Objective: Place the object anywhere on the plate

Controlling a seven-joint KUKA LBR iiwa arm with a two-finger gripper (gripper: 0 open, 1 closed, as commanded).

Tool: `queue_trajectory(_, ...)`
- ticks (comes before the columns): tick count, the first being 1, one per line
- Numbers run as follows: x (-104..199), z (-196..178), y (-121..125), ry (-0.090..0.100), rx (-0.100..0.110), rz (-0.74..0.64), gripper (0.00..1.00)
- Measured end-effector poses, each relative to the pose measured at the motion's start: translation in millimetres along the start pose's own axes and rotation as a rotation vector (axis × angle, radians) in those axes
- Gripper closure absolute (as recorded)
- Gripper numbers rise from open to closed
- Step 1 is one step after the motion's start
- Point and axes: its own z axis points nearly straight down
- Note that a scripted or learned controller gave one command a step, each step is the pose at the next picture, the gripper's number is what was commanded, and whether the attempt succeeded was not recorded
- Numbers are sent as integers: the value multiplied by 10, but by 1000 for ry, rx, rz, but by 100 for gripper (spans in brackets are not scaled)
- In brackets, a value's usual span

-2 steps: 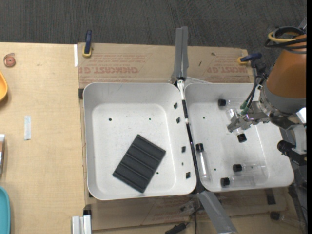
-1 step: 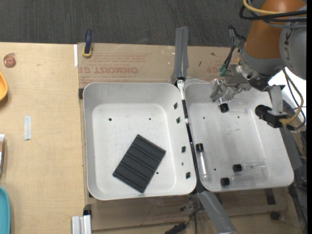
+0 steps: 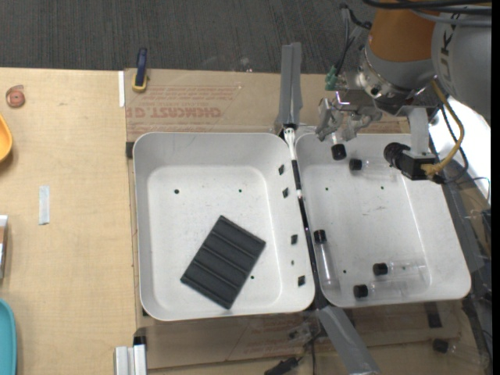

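A dark ridged rectangular plate (image 3: 224, 261) lies at an angle on the floor of the left bin (image 3: 148, 209). In the right bin (image 3: 430, 233), a clear tube with a black end (image 3: 321, 255) rests along the left wall. Another clear piece with a black cap (image 3: 388, 270) and a small black piece (image 3: 360, 291) lie near the front. My gripper (image 3: 340, 130) hangs over the far left corner of the right bin. Two small black bits (image 3: 337, 152) (image 3: 355, 164) sit just below it. Nothing visibly hangs from the gripper.
A metal post (image 3: 291, 84) rises at the back between the bins. A black fitting with a yellow cable (image 3: 406, 161) hangs off the arm over the right bin's far side. A blue clamp (image 3: 141, 69) sits on the cardboard behind the left bin.
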Motion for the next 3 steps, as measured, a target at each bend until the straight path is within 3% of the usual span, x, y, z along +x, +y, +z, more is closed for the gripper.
queue_trajectory(1, 609, -265, 268, 0, -3, -485, 100)
queue_trajectory(2, 1257, -107, 458, -1, -3, -587, 100)
queue_trajectory(3, 1956, -863, 458, -1, -6, -957, 100)
